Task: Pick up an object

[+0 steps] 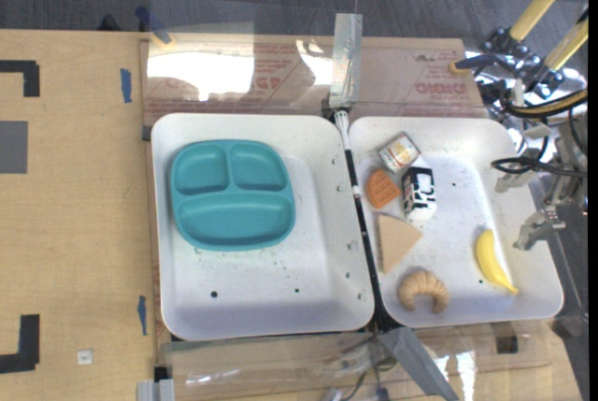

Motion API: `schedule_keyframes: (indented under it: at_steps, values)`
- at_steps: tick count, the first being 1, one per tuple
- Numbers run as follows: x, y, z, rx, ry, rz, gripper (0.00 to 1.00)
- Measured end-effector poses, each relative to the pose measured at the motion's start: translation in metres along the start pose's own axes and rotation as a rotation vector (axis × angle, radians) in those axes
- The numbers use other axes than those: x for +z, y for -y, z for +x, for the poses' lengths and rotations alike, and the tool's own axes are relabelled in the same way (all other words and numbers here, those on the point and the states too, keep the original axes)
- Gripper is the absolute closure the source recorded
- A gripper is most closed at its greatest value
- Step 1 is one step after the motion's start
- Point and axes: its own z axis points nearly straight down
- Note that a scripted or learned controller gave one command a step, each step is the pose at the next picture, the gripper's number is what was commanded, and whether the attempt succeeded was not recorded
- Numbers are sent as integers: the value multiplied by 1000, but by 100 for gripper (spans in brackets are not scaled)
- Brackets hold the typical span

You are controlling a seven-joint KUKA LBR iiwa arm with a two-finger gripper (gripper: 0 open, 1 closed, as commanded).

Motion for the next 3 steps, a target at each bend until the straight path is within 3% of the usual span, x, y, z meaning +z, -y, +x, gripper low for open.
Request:
schedule_keyframes:
  at_steps: [1,2,3]
  values:
    - [155,4,-27,-82,8,3,0]
    - [143,2,-30,-84,19,6,100]
    - [42,-43,-47,233,7,0,100]
